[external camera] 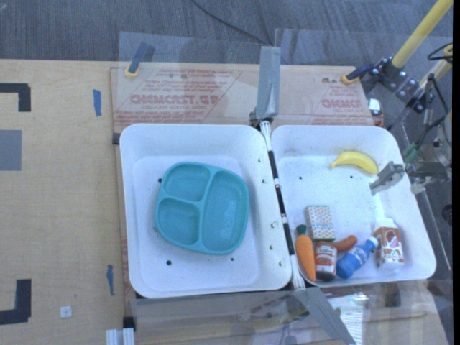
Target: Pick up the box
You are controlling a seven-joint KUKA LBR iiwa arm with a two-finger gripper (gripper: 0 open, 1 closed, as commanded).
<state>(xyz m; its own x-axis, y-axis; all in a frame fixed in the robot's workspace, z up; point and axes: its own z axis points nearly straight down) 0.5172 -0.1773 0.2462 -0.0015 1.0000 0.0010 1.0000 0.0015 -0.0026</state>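
Box (319, 222) lies apparently left of and below pincer (386, 179).

A pale wooden counter (57, 214) fills the left and middle, marked with black tape corners (18, 95) and short blue tape strips (96, 103). Beyond its far edge lies grey carpet floor (86, 6), crossed by a dark cable (215, 9). A sheet of printed cardboard (187, 103) lies flat along the counter's far edge. Light is even and soft.
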